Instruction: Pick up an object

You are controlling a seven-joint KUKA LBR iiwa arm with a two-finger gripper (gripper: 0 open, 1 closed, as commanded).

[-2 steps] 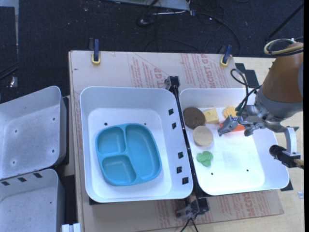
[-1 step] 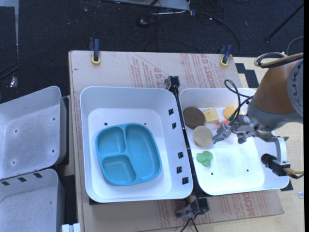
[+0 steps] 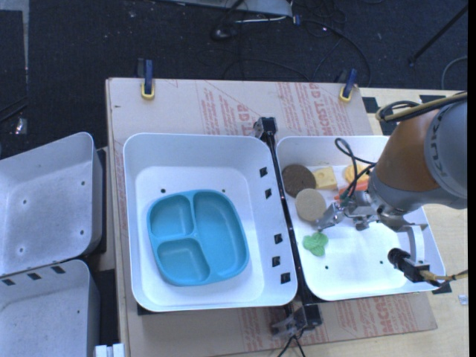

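The right bin [image 3: 357, 274] holds several toy foods. A dark brown disc [image 3: 298, 177] lies at its back left, with a tan disc [image 3: 310, 204] just in front of it. A yellow wedge [image 3: 325, 177] and orange pieces [image 3: 354, 177] sit behind the arm. A small green leafy piece [image 3: 316, 244] rests on the bin floor near the left wall. My gripper [image 3: 332, 217] hangs low over the bin, right beside the tan disc and just above the green piece. I see nothing held in it. The arm's wrist covers part of the orange pieces.
The left bin [image 3: 141, 162] contains a blue three-compartment plate [image 3: 197, 236]. A black divider strip [image 3: 279, 199] runs between the bins. Grey trays [image 3: 44, 192] lie off the bench to the left. Cables trail over the right bin's rim [image 3: 416, 270].
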